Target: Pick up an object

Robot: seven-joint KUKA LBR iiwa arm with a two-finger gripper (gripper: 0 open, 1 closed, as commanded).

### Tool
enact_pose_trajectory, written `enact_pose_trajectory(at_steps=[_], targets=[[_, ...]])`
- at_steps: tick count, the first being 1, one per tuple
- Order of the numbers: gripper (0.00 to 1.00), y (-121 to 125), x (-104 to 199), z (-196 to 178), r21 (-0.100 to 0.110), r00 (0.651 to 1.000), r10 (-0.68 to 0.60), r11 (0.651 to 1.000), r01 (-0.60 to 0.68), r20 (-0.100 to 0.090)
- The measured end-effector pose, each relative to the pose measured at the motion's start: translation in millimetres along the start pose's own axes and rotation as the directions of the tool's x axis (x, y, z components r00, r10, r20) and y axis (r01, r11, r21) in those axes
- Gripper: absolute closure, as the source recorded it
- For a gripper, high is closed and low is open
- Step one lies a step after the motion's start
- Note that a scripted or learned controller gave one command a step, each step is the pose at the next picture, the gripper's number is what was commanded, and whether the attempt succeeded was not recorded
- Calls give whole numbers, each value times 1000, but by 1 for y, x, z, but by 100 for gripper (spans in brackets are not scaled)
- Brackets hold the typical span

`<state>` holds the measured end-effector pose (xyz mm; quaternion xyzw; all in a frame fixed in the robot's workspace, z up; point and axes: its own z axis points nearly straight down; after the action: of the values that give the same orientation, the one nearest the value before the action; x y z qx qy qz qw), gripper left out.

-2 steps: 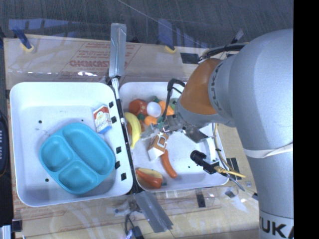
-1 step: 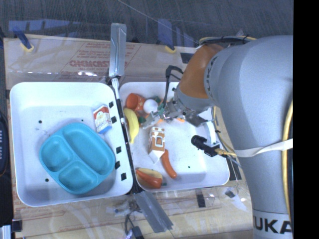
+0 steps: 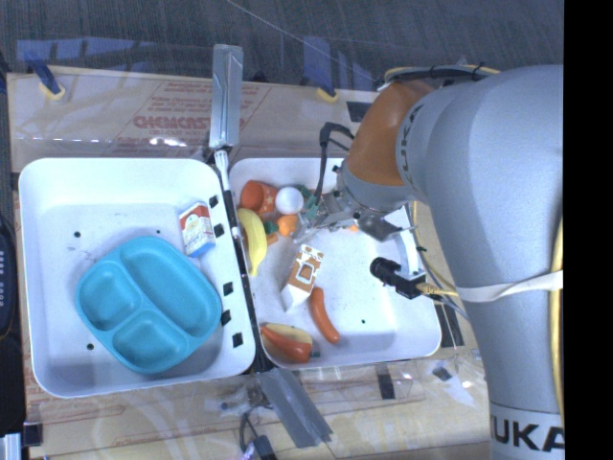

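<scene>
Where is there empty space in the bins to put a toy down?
Left bin: bare floor along the top, above the blue tray and left of the small carton. Right bin: a bare patch right of the sausage. Crowded around the banana, the white ball and the gripper.

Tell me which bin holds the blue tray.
The left bin: the blue divided tray lies in it beside a small carton. The right bin holds toy food.
</scene>
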<state>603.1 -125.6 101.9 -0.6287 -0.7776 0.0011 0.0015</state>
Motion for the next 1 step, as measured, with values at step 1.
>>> enact_pose_trajectory(at_steps=[1], targets=[[0, 0, 1, 0, 1, 1000, -1, 1000, 1, -1]])
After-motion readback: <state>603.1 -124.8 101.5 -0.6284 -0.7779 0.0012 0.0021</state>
